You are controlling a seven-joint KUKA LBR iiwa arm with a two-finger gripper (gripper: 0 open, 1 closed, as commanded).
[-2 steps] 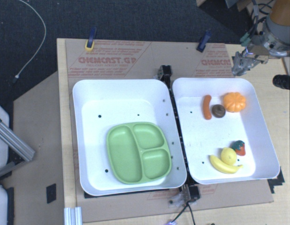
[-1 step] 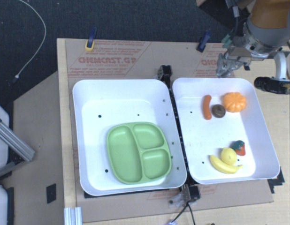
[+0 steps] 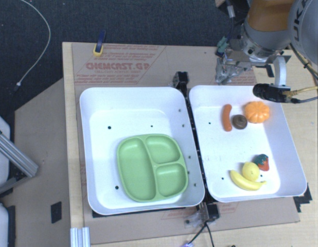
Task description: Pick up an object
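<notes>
The right bin (image 3: 282,138) holds several toy foods. An orange sausage (image 3: 227,117) lies upright in the view beside a small brown ball (image 3: 240,121) and an orange pumpkin (image 3: 257,111). Near the front sit a yellow banana (image 3: 244,182), a lemon (image 3: 251,170) and a red strawberry (image 3: 262,162). My gripper (image 3: 227,75) hangs over the bin's far left rim, behind the sausage, open with nothing between its fingers.
The left bin (image 3: 97,138) holds a green divided plate (image 3: 151,166). A black clamp (image 3: 180,80) sits at the far end of the gap between the bins. A black cable part (image 3: 269,92) juts out from the arm above the pumpkin.
</notes>
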